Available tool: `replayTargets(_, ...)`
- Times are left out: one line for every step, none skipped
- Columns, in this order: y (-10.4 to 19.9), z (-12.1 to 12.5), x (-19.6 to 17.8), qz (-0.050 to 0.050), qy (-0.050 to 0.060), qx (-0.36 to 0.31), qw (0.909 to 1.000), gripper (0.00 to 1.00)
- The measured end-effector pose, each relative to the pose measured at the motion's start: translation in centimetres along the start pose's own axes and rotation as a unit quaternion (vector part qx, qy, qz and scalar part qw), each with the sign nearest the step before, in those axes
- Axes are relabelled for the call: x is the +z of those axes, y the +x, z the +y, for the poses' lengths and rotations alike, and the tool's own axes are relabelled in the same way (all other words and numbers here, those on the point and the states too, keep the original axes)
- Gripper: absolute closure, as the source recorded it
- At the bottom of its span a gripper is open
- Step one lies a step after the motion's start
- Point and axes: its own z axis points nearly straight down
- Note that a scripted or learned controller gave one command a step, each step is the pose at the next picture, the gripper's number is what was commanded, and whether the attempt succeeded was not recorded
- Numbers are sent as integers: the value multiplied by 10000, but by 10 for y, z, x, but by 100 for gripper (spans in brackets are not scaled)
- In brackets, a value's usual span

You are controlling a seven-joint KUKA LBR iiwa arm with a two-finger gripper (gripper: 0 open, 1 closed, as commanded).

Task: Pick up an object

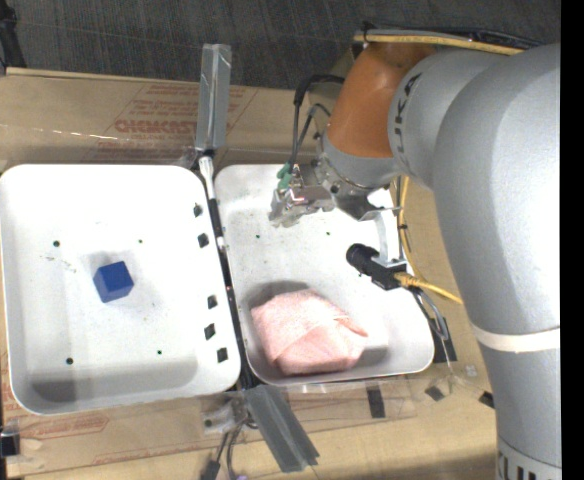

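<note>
Over the right bin (234, 268), the pincer (294, 200) hovers near the far wall with no object visibly held, so the pick seems undone, with the pink cloth (307, 333) and blue cube (113, 280) lying untouched.

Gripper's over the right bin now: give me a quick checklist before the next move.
1. Gripper above the right bin: ok.
2. Something to pick in that bin, pink cloth at its near end: ok.
3. Gripper lined up over the cloth: not ok, it sits at the far end.
4. Finger state: cannot tell.
5. Blue cube alone in the left bin, apart from the arm: ok.
</note>
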Motion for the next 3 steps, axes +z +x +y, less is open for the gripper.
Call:
replayTargets(0,0,0,1,4,-3,10000,0)
replayTargets(26,-4,2,6,30,-596,9982,0)
replayTargets(-28,-64,28,4,18,-884,9961,0)
